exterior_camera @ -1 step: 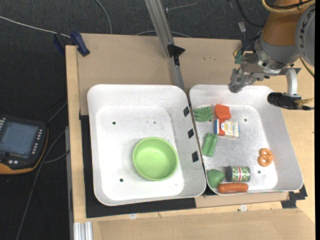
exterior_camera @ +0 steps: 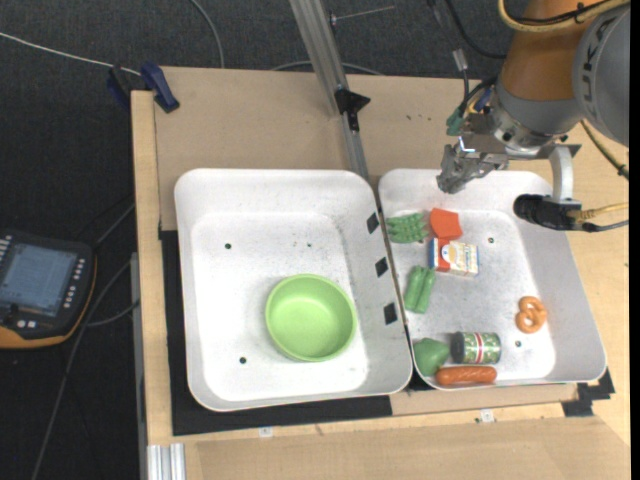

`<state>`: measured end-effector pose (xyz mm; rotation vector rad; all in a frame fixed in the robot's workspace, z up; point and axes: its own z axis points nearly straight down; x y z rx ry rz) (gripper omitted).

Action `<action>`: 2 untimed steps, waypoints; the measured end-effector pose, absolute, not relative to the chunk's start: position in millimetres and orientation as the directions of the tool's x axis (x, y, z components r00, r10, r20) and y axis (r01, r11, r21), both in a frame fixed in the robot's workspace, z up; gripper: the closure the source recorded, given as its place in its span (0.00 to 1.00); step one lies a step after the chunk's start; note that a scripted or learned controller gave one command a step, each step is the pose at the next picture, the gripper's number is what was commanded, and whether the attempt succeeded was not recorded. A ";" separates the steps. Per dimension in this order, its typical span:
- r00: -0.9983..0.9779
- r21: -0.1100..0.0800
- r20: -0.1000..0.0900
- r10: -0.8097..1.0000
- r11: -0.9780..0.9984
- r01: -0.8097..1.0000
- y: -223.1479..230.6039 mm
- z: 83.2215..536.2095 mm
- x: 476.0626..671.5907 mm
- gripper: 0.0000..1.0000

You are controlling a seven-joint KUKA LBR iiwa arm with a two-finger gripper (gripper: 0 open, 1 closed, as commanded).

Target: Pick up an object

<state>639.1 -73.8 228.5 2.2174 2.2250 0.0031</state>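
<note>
My gripper [exterior_camera: 455, 178] hangs over the far edge of the right bin [exterior_camera: 555, 268], with nothing visible between its fingers. Just below and left of it lie a green ridged toy [exterior_camera: 405, 228] and an orange block [exterior_camera: 445, 222]. A small carton [exterior_camera: 456, 258] with a red and blue label sits under the block, and a green pickle-like piece [exterior_camera: 419, 290] lies beside the divider. Near the bin's front lie a green pepper-like piece [exterior_camera: 431, 355], a green-labelled can [exterior_camera: 475, 347] on its side and a red sausage [exterior_camera: 466, 375]. A pretzel [exterior_camera: 531, 314] rests at the right.
The left bin [exterior_camera: 215, 218] holds a green bowl [exterior_camera: 310, 317]. A metal pole [exterior_camera: 325, 48] slants up from between the bins. A black cable connector [exterior_camera: 545, 210] hangs over the right bin's far right corner. A teach pendant [exterior_camera: 40, 286] lies off the bench at the left.
</note>
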 end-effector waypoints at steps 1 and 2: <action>-0.005 0.001 0.001 1.000 0.005 1.000 -18.4 228.2 614.5 1.00; -0.004 0.001 0.001 1.000 0.004 1.000 26.8 241.6 585.6 1.00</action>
